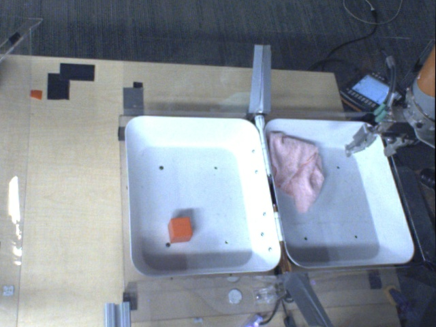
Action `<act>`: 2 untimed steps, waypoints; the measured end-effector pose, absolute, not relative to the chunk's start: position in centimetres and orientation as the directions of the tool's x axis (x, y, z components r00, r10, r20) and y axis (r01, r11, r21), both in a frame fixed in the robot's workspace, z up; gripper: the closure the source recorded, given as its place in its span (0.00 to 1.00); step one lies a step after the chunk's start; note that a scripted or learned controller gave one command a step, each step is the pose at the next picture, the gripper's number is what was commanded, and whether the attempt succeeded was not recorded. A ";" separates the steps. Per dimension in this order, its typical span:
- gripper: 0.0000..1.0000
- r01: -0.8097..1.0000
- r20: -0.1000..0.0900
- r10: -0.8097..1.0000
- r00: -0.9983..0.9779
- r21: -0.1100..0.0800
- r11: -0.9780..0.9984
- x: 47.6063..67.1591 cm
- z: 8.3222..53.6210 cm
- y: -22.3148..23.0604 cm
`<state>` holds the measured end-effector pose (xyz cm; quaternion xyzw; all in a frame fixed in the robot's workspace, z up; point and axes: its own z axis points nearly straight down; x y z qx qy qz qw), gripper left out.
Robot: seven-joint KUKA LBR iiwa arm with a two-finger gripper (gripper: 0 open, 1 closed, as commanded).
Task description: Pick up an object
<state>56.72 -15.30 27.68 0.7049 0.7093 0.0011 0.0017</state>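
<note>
Crumpled pink cloth point(296, 170) in right bin point(381, 244); orange cube point(180, 229) left bin point(146, 182); gripper point(364, 139) grip unclear

I count 2 white bins, left point(136, 182) & right point(381, 203), w/ 1 orange block point(180, 229), 1 pink cloth point(297, 169), plus my 1 gripper point(360, 142).

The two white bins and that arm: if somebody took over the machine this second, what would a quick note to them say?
End effector: at the upper right edge of the right white bin, above its floor, nothing seen in it.
Crumpled pink cloth: lying in the right bin along its left wall.
Small orange block: on the floor of the left white bin, near the front.
Done: nothing picked yet.
Left: choose one object, probably the nearer cloth, descend and grasp.
</note>
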 end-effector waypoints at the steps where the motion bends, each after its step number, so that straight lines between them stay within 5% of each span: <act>1: 0.00 0.997 0.000 0.997 -0.081 0.003 0.081 59.8 14.8 -13.9; 2: 0.00 0.964 -0.004 0.964 -0.265 0.013 0.265 59.8 9.0 -11.2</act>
